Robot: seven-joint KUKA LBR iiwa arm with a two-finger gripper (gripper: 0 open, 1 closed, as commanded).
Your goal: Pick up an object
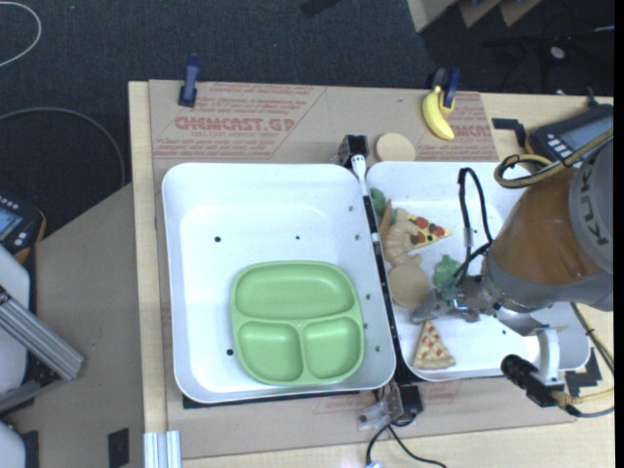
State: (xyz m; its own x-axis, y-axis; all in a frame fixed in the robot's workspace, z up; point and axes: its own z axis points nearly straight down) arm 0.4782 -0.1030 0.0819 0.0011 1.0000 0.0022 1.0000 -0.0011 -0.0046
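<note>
Two white bins (263,188), one green divided plate (297,322), one banana (437,117), seemingly two pizza slices (433,347).

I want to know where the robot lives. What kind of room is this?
Probably a robot lab, not a kitchen: the arm works over two white bins clamped onto a board, with toy pizza and cables.

Two bins sit side by side on the tabletop (244,125). The divided plate (297,322) lies in the left bin (195,222). Pizza slices (433,347) lie in the right bin (478,364), a banana (438,117) behind it.
</note>
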